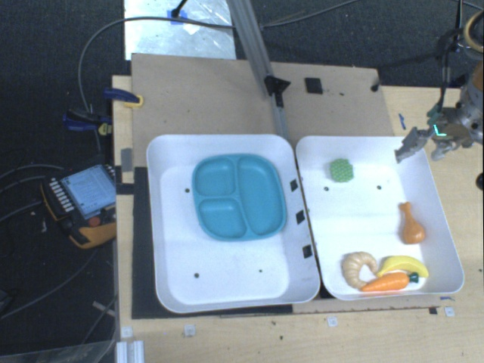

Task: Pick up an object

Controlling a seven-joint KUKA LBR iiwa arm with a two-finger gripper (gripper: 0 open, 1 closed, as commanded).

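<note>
The right bin holds a green bumpy ball near its back, an orange drumstick-shaped toy at its right side, and a beige croissant, a yellow banana and an orange carrot bunched at its front right. My gripper hangs over the bin's back right corner, well above the objects and to the right of the green ball. Its two fingers stand apart with nothing between them.
A blue divided plate lies in the left bin. A grey pole slants over the back of the bench. Clamps and a handheld device lie off the bench to the left.
</note>
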